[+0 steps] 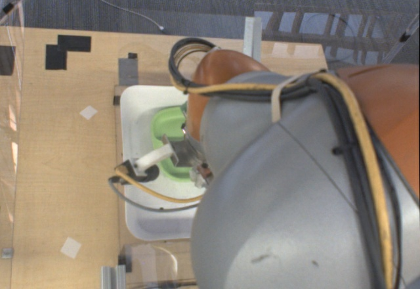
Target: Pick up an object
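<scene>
**End effector low over the green object**

Your end effector [187, 153] sits down inside the left white bin [134, 123], right over a green object [167, 127]. You cannot tell how it is set. The grey arm [289, 202] covers most of the bins; the wooden table [59, 169] lies to the left.

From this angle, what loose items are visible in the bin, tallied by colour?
Green: 1, a green object in the white bin, partly behind the arm
Other colours: 0 visible
Total: 1 visible. The arm covers much of the bin, so more may lie hidden beneath it.
</scene>
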{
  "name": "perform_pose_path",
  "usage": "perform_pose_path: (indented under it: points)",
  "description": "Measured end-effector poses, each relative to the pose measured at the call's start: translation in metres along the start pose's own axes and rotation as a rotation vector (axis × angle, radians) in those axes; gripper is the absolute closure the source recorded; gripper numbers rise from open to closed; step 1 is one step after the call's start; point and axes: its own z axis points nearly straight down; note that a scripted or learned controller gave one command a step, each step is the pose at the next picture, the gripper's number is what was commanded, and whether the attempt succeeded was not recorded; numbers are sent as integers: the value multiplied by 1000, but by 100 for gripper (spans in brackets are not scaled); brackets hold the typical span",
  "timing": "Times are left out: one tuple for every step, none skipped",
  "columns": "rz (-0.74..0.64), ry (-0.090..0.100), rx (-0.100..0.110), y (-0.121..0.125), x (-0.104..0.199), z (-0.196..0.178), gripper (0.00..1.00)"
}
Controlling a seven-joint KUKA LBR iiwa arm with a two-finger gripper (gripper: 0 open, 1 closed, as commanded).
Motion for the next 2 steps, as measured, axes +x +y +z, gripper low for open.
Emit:
perform_pose_path:
  points:
    - [174,-1,0,-15,6,33,100]
    - [177,3,1,-16,7,-9,100]
